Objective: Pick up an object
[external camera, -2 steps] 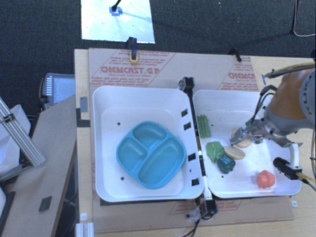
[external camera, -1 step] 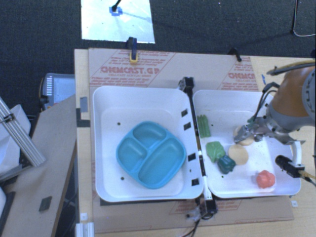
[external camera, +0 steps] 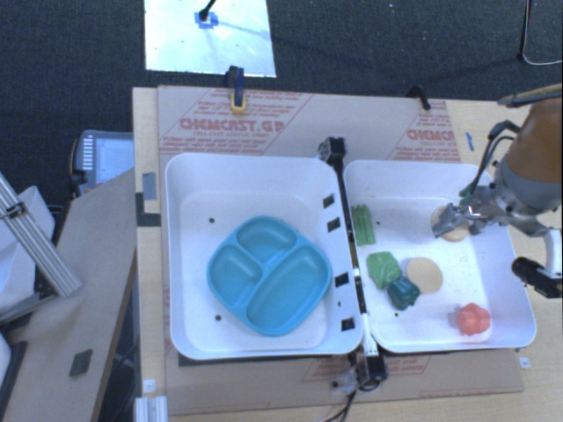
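We see the end effector (external camera: 453, 219) over a tan disc (external camera: 454, 230) in the right bin (external camera: 528, 310). We cannot tell its state; we advise a centred, vertical descent

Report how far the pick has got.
Done: the arm has reached into the right bin and the gripper sits low over a tan disc-like piece near the bin's back. In hand: nothing clearly; the view cannot settle a grasp. Left: grip and lift. The green block, dark teal piece, round tan piece and red object lie untouched.
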### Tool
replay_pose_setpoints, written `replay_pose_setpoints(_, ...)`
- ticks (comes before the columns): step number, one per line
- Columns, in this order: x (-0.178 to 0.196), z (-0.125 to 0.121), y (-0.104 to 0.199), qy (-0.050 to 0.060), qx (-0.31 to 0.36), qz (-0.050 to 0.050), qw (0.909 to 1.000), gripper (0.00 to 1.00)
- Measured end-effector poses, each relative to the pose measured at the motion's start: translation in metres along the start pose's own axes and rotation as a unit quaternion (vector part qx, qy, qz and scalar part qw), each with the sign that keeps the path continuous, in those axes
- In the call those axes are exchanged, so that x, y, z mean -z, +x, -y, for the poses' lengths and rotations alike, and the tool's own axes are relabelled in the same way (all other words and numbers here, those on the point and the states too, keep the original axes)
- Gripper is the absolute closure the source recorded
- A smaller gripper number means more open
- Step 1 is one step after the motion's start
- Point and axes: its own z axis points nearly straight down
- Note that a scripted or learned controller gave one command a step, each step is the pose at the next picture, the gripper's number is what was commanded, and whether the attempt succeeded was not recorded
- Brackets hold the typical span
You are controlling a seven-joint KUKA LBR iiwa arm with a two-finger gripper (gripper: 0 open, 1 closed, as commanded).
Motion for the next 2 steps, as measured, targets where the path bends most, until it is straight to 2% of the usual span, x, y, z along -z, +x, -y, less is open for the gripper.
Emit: replay_pose_setpoints(2, 0.099, 0.0, -0.002, 0.0, 0.001, 0.0, 1.0, 1.0)
